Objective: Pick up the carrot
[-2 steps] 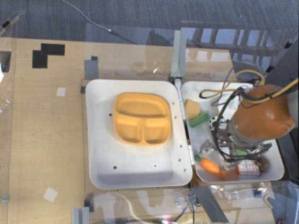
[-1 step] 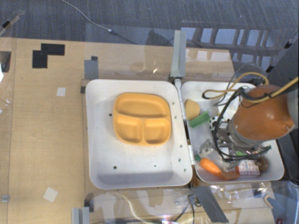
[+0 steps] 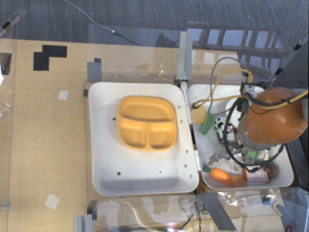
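Seen from above, your arm [image 3: 270, 117] reaches in from the right and hangs over the right-hand bin [image 3: 289, 175], its orange band and a tangle of cables covering most of that bin's middle. The carrot [image 3: 221, 175] lies on the bin floor near the front edge, toward the front-left corner, its long axis running roughly left to right with the green-tipped end pointing left. The gripper [image 3: 231, 153] sits under the wrist, and the carrot lies just forward of it and slightly left, so the coming move looks like a short shift toward the front edge before descending, with the grasp best set across the carrot's narrow width. Whether anything is gripped cannot be told; the wrist hides it. A green object [image 3: 208, 123] lies farther back. A packet [image 3: 256, 176] beside the carrot bears print too small to read. The left bin [image 3: 104, 144] holds a yellow divided tray [image 3: 147, 122] on the counter [image 3: 43, 144].
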`<state>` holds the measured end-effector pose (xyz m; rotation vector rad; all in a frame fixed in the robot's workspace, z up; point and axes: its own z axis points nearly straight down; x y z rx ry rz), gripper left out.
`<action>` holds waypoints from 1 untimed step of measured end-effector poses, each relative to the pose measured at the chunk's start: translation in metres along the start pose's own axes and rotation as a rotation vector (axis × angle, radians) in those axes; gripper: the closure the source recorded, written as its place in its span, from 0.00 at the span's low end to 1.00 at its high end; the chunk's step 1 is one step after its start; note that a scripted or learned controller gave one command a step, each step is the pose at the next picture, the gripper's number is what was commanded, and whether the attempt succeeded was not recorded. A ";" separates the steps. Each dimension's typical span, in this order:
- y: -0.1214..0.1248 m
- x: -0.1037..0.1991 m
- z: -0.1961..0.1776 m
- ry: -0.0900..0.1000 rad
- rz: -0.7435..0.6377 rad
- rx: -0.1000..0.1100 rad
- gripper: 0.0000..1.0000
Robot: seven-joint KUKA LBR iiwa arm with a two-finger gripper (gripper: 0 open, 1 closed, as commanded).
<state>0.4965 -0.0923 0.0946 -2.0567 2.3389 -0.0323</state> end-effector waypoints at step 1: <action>-0.003 -0.005 -0.013 -0.007 0.001 0.008 1.00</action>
